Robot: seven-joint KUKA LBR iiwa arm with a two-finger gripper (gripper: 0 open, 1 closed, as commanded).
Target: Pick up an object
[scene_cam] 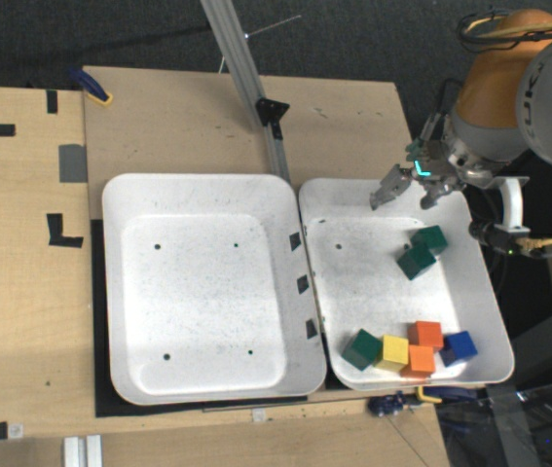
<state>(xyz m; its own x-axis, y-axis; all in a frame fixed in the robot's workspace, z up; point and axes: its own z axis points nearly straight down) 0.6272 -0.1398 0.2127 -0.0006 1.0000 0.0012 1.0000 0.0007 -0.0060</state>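
Note:
My gripper (413, 192) hangs open over the far edge of the right bin (353, 212), with nothing between its two spread fingers. Two dark green blocks (422, 251) lie touching each other a little below it, nearer the bin's right side. At the bin's near edge sits a cluster: a green block (361, 348), a yellow block (394, 350), two orange blocks (423, 346) and a blue block (460, 346).
The left bin (198, 285) stands beside the right one, and a slanted metal post (241, 61) rises behind the gap between them. The grey arm with its orange band (499, 76) comes in from the upper right. Cables hang at the bench's right edge.

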